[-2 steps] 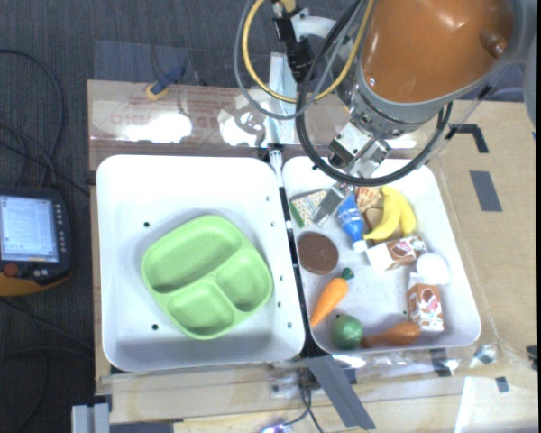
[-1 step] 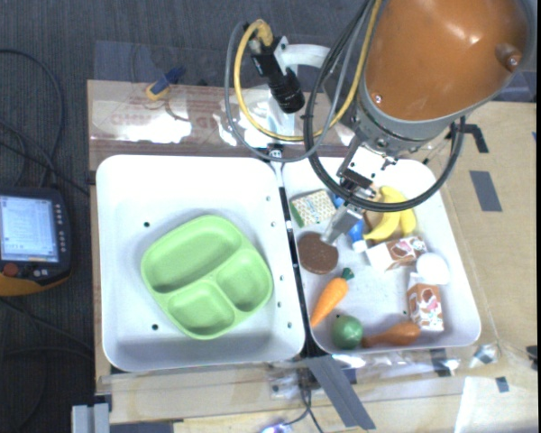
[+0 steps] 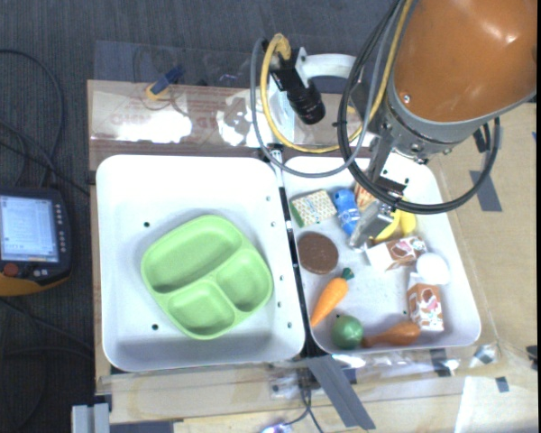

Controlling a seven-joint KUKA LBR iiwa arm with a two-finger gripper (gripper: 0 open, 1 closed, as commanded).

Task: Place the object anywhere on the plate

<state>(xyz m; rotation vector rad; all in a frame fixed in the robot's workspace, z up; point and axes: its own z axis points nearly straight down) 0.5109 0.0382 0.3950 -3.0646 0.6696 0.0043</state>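
A light green divided plate lies in the left bin with nothing on it. My gripper reaches down into the right bin, its tips among a blue bottle, a yellow banana and a small brown-and-white carton. Whether anything sits between the tips cannot be made out. Other objects in that bin: a checkered cracker packet, a brown round cookie, an orange carrot, a green lime.
A second carrot, a white egg-like ball and a small juice carton lie at the right bin's right side. Cables and a black fitting hang behind the bins. A teach pendant rests at far left.
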